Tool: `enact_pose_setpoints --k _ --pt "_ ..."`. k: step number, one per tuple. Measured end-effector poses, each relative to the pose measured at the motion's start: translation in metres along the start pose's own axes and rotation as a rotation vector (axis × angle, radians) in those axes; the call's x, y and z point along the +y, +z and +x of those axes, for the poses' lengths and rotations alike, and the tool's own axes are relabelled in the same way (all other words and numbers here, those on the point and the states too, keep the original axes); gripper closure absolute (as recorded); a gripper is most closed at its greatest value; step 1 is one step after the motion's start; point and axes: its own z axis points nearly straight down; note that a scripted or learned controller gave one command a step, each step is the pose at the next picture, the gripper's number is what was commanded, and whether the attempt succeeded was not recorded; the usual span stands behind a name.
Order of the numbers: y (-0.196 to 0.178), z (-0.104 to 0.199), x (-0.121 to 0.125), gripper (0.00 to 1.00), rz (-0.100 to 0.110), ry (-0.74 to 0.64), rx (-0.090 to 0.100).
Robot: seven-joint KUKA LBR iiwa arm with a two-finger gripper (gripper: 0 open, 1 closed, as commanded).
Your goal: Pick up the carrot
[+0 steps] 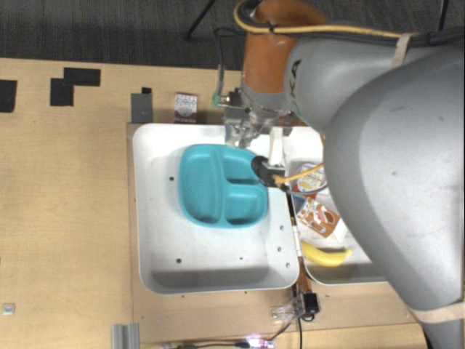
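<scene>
A small orange piece (281, 185), which may be the carrot, lies at the rim between the two bins, next to a dark object (260, 167) at the right edge of the teal plate. Most of it is too small to make out. My gripper (243, 133) hangs over the back edge of the left bin (156, 195), just behind the teal divided plate (218, 187) and up-left of the orange piece. The grey arm with its orange band covers much of the right bin. Nothing shows in the gripper's hold.
The teal plate sits in the middle of the left bin. In the right bin (341, 276) lie a banana (327, 255) and two colourful snack packets (320, 220). A small box (186, 106) stands on the bench behind the left bin.
</scene>
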Motion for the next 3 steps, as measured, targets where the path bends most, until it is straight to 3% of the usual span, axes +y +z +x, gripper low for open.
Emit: enact_pose_setpoints --k 1,2,3 --pt "-0.005 -0.027 -0.042 1.0 0.009 0.366 -0.002" --pt "-0.005 -0.027 -0.042 0.0 0.008 0.365 -0.002" --pt "0.083 0.004 -0.07 0.0 0.003 0.453 0.001"
